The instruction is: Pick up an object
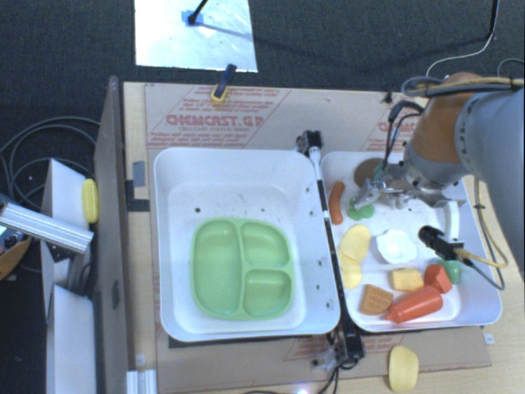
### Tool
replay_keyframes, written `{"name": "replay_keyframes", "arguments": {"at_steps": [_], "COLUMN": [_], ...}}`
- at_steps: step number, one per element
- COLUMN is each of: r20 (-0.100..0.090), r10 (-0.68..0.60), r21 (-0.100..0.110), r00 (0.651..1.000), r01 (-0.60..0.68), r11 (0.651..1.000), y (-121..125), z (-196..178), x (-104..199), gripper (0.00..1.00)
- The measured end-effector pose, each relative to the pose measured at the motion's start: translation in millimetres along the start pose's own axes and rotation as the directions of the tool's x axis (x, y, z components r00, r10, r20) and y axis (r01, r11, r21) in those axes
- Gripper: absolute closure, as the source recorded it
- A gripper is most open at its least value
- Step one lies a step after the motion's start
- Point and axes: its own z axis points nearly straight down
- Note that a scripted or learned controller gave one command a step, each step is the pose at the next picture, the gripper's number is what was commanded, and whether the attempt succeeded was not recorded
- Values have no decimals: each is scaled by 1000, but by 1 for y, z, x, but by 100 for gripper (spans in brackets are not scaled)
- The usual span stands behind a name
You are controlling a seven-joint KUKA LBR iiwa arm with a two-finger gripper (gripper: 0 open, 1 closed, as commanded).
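1. Dark carpet surrounds the brown board worktop [246, 113], which carries two shallow white bins side by side.
2. Down in the right-hand white bin [492, 306] the metal two-finger gripper [367, 197] sits low at the bin's far left part; its fingers look spread, with the small green toy piece [359, 212] lying just below their tips, and nothing can be seen clamped between them.
3. Just left of it lies a red-orange toy sausage [336, 202]; nearer the camera are a pale yellow wedge [355, 243], a white round piece [395, 246], a tan cracker-like square [376, 300], a yellow cube [407, 280] and an orange toy carrot [417, 304].
4. Next door, the left-hand white bin [176, 179] holds a light green divided tray [243, 268].
5. Judging by this, the pick is at its reaching stage: no object is lifted, so closing and raising remain.
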Motion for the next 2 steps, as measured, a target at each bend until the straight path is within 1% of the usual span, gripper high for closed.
{"name": "replay_keyframes", "arguments": {"at_steps": [1, 2], "r20": [2, -7], "r10": [11, 12], "r21": [42, 26], "r00": [1000, 1000], "r01": [-12, -12], "r11": [999, 1000], "y": [39, 41], "z": [2, 1], "x": [18, -26], "gripper": [0, 0]}}
